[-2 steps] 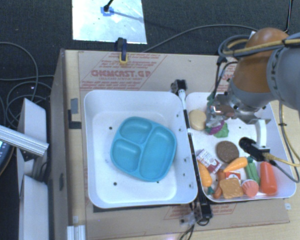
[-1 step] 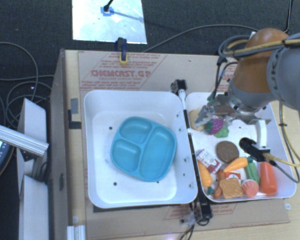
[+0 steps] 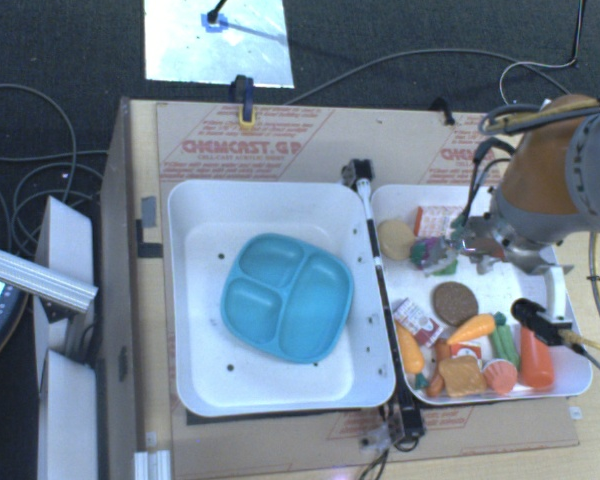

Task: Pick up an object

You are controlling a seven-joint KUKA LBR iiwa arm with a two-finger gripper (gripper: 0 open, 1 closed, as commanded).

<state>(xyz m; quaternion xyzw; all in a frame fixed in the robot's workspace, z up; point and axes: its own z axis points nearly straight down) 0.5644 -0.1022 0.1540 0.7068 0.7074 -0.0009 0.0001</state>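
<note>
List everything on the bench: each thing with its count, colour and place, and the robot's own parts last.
left bin: 1, white, left half of bench
divided plate: 1, light blue, middle of left bin
right bin: 1, white, right half of bench
round cookie-like piece: 1, brown, centre of right bin
potato-like piece: 1, tan, upper left of right bin
carrot: 1, orange, below the brown piece
small packet: 1, red and white, left side of right bin
clamp: 1, yellow and black, bench's far edge
arm: 1, grey with orange band, over right bin
gripper: 1, dark, low over the right bin's upper part
</note>
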